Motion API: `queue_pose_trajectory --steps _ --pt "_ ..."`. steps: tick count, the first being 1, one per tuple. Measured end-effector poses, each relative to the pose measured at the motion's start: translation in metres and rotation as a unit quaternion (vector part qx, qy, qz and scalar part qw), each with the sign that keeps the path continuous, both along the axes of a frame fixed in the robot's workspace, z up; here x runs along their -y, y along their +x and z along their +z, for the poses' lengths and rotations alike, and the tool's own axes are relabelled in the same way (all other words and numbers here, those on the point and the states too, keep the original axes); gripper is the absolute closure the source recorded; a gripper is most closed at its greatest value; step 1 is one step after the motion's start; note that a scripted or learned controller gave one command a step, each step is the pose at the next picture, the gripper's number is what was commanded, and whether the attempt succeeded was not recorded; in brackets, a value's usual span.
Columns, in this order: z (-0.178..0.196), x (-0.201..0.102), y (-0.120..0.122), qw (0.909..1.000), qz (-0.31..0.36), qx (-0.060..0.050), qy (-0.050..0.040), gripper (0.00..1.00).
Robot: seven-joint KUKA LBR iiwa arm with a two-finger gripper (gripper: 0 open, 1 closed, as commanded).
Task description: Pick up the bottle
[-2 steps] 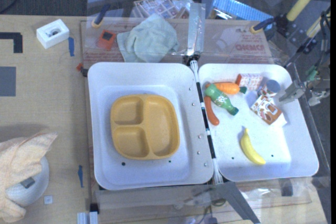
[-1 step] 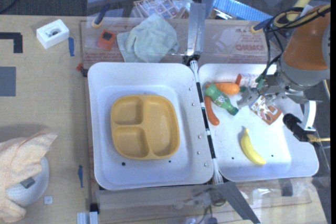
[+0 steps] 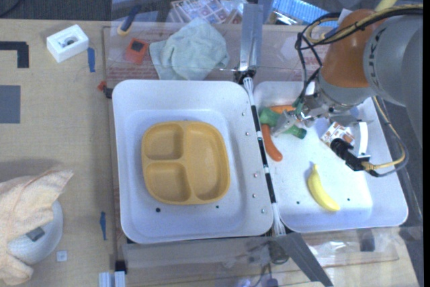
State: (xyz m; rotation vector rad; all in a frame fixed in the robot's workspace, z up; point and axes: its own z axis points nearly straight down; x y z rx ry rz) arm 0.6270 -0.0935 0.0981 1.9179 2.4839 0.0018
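Fingers [image 3: 300, 119] low over green bottle [image 3: 277, 122] | opening indiscernible | advised: centre across body, close squarely

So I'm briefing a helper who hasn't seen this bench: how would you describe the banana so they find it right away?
Start at the right-hand bin, the one the arm reaches into. The banana lies alone in the part of it nearest the camera, below the gripper and the clutter around it. It is the only yellow, curved thing there; the carrot near the divider is orange and straighter.
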Motion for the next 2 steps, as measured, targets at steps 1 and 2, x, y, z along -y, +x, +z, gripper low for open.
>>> queue_pose_trajectory --steps 1,2 --pt "0.011 0.003 0.001 1.0000 -0.002 0.002 -0.0006 1.00" --pt "0.181 -0.050 -0.009 0.9835 -0.181 -0.001 0.0002 1.00"
